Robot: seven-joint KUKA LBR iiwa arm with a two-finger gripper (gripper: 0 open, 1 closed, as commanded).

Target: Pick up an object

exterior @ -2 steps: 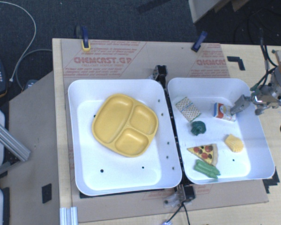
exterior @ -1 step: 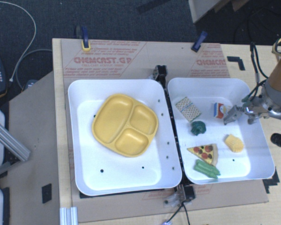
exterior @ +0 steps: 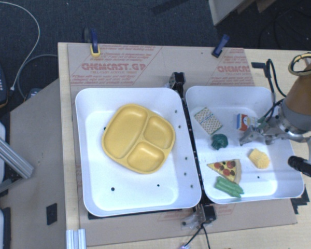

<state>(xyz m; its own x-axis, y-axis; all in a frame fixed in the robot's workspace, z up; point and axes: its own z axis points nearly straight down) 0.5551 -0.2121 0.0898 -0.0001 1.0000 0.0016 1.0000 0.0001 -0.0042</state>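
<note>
Nearest the camera, well below and left of the gripper (exterior: 247,137), a green pea-pod-like toy (exterior: 228,187) lies along the front of the right bin (exterior: 269,193), touching the lower edge of a toy pizza slice (exterior: 226,167). Both look light and rigid; the slice lies flat, so there is little to pinch except across its crust, while the pod's narrow body would suit a grasp across its width. Just below and right of the gripper sits a yellow block, perhaps toy cheese (exterior: 259,158), apart from the others; it seems the easiest candidate, small, stiff and chunky enough to close on from either side. Left of the gripper, near but not touching, is a dark green knobbly lump, maybe toy broccoli (exterior: 219,141), rounded and liable to roll. Whether the gripper is spread or closed cannot be told; it hangs low over the bin, with nothing visibly between it. Just beyond it lies a red and white packet (exterior: 242,121), and farther left a patterned flat card (exterior: 208,120), thin and hard to lift. Far left, the other bin (exterior: 88,154) holds a yellow divided plate (exterior: 138,138).
</note>
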